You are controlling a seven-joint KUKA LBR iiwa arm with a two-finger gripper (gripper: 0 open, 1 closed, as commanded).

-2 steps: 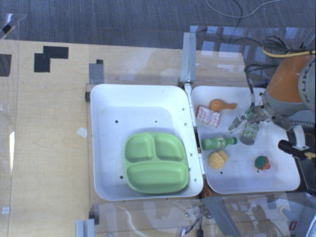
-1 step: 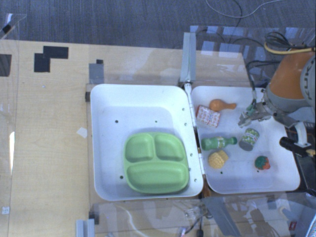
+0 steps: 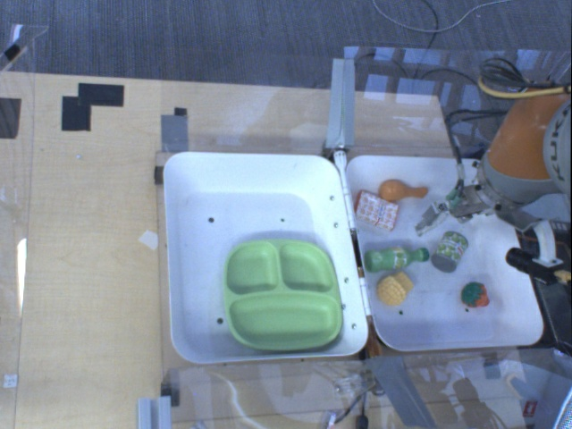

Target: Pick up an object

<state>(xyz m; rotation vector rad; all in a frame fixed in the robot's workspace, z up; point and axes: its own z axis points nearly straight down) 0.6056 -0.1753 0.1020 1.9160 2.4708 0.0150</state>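
Two shallow white bins are seen side by side on a pale wooden tabletop. The left bin holds a green divided plate, placed toward its 5 o'clock corner. In the right bin six small items are laid out: an orange gourd-shaped toy at 12 o'clock, a red-and-white packet at 10 o'clock, a green bottle lying on its side at 9 o'clock, a yellow corn cob at 7 o'clock, a small grey can near the centre, and a red-and-green strawberry-like toy at 5 o'clock. The arm is seen entering at 3 o'clock. The hand is poised just above the can at its 11 o'clock side, its fingers spread and nothing held between them.
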